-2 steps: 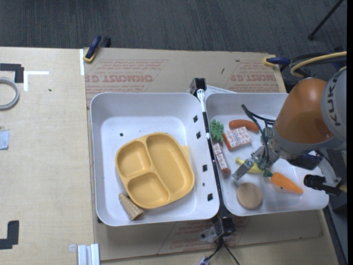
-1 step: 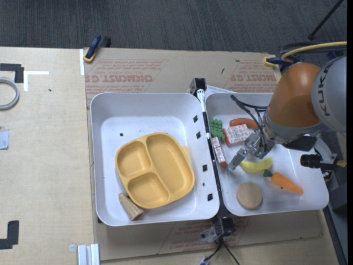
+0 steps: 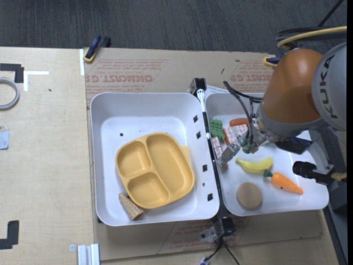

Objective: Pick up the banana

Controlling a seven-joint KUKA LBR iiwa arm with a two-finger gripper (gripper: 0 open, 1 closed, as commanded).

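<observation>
Right now banana (image 3: 255, 165) lies flat in right bin (image 3: 309, 200), between carrot (image 3: 285, 183) and packet (image 3: 225, 148), brown round thing (image 3: 249, 195) just below. Gripper (image 3: 246, 146) hovers just above its left end; grip state: cannot tell, wrist hides it. Banana likely toy: light, stiff, smooth, maybe slippery. Curved, tapering ends would slip. Best hold: across thick middle, squeezing narrow sides. Left bin (image 3: 105, 164) holds yellow plate (image 3: 154, 170).

Arm (image 3: 298, 93) in over the right bin (image 3: 309, 200), gripper (image 3: 242, 143) low beside the banana (image 3: 255, 165), which lies flat. Carrot (image 3: 285, 183) just right; yellow divided plate (image 3: 154, 170) in the left bin (image 3: 105, 148).
</observation>
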